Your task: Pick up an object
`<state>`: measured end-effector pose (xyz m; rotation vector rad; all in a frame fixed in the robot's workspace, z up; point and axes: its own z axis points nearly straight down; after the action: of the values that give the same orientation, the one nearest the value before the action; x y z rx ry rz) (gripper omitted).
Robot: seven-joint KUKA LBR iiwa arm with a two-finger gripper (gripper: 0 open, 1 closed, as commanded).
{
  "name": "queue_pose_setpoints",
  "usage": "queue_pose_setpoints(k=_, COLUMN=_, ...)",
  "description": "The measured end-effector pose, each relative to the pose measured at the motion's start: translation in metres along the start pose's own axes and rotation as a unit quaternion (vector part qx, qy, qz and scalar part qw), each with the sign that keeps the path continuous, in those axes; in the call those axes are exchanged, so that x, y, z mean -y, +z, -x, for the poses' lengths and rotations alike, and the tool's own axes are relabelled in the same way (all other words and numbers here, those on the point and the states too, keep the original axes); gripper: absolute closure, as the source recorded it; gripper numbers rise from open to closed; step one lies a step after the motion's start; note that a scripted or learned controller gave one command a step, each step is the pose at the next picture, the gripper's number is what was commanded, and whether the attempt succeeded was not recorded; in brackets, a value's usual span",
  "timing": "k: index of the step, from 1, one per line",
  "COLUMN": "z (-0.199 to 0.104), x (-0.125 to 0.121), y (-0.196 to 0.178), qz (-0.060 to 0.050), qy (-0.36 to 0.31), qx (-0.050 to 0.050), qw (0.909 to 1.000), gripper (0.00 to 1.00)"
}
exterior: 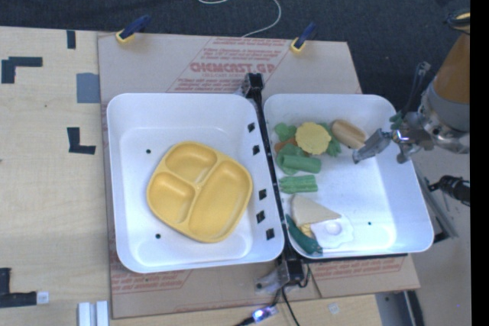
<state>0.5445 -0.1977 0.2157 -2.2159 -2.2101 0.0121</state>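
The right bin (pixel 397 195) holds toy food along its left and far side: a yellow ridged round piece (pixel 313 137), a tan bread roll (pixel 348 133), two green pods (pixel 298 162) (pixel 298 184), a pale wedge (pixel 312 208), a fried egg (pixel 333 230) and a dark green piece (pixel 305 240). My gripper (pixel 386 150) hangs over the right bin's far right part, just right of the bread roll. It is open, with nothing between its fingers. One finger (pixel 368 149) points left toward the roll.
The left bin (pixel 126 164) holds a yellow divided plate (pixel 200 191). A black clip strip (pixel 260 156) runs between the bins. The arm's orange band (pixel 458 72) and grey wrist stand at the right edge. A white cable (pixel 244 0) lies behind the bins.
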Motion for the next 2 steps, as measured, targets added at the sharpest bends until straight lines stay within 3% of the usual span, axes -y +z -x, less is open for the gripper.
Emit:
queue_pose_setpoints(k=1, z=0.0, x=-0.003, y=-0.007, qz=0.006, qy=-0.002, qx=0.001, qw=1.0, gripper=0.0)
queue_pose_setpoints(k=2, z=-0.008, x=-0.005, y=0.056, qz=0.003, qy=-0.002, qx=0.001, qw=1.0, gripper=0.0)
